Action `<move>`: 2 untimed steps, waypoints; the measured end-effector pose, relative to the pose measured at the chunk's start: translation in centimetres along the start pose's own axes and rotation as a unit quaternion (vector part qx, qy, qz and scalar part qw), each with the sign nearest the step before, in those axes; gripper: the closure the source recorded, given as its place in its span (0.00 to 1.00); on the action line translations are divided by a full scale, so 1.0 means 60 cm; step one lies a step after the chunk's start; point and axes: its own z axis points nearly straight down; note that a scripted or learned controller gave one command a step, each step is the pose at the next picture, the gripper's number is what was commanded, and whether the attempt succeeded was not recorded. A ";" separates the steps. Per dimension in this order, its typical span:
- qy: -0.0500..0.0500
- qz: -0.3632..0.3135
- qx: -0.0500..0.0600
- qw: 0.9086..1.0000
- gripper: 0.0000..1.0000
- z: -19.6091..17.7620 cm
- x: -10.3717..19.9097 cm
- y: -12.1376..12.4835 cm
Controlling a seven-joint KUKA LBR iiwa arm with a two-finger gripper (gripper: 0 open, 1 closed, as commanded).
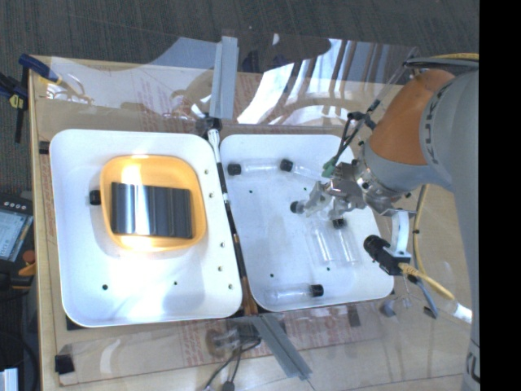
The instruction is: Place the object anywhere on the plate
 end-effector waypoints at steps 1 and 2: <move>0.000 -0.046 0.000 0.999 1.00 0.017 0.016 0.000; -0.001 -0.107 -0.001 0.994 1.00 0.001 0.035 0.014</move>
